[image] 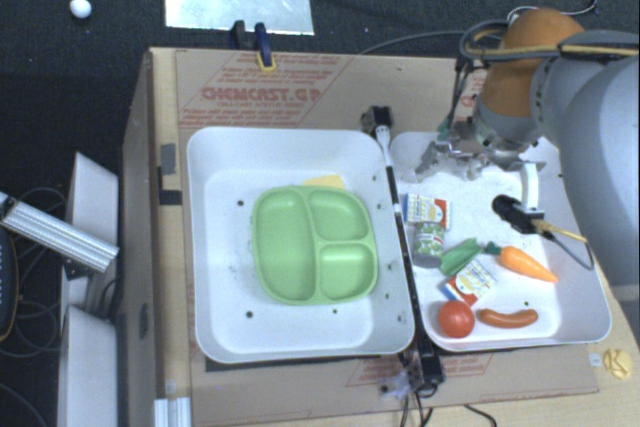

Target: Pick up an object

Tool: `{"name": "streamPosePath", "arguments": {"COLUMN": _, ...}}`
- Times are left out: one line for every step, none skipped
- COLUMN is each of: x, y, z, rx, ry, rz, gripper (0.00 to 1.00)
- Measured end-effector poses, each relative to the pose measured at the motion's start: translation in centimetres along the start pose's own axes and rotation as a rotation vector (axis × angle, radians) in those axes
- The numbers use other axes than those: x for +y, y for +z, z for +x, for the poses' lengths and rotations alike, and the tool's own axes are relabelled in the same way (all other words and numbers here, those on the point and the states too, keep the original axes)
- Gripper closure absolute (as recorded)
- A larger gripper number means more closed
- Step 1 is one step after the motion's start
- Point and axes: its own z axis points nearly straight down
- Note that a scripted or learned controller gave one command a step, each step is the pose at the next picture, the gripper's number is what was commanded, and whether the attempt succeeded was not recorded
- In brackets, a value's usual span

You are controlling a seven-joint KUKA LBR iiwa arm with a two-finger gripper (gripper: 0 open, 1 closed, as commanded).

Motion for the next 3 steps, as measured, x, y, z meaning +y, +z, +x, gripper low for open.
{"name": "streamPosePath", "arguments": {"x": 0.0, "y": 0.0, "z": 0.0, "rx": 0.0, "ry": -0.002, "rz": -0.001, "gripper": 0.0}}
{"name": "streamPosePath", "arguments": {"x": 0.1, "y": -1.1, "z": 0.0, "rx": -0.001, "ry": -0.003, "rz": -0.004, "gripper": 1.0}}
{"name": "streamPosePath", "arguments": {"x": 0.1, "y": -1.1, "z": 0.0, "rx": -0.001, "ry": -0.004, "rz": -0.003, "gripper": 0.0}}
